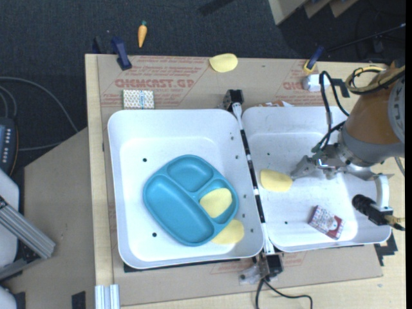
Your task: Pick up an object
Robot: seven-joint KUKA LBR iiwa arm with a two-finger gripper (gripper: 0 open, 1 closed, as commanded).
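Yellow and soft-looking, the oval piece [276, 181] lies on the floor of the right bin [290, 127], close to that bin's left wall and the black hinge strip between the 2 bins. The gripper [302, 168] hangs just to its right and slightly above it in the view, at the end of the grey arm [373, 124] that reaches in from the right. Its 2 thin metal fingers [308, 165] point leftward toward the piece and look spread a little, with nothing between them; the nearer tip sits right at the piece's upper right edge, and touching or just clear cannot be told from this angle. The piece's long axis runs roughly left to right with a slight downward tilt, so it lies almost in line with the reach of the fingers, not across it. As a judgement, the grasp is not yet made, and closing on the piece would call for a small shift left and down so that the fingers straddle its narrow width. A red and white packet [325, 221] lies farther off, near the right bin's front. The left bin [129, 140] holds a blue divided tray [177, 201] with 2 more yellow pieces.
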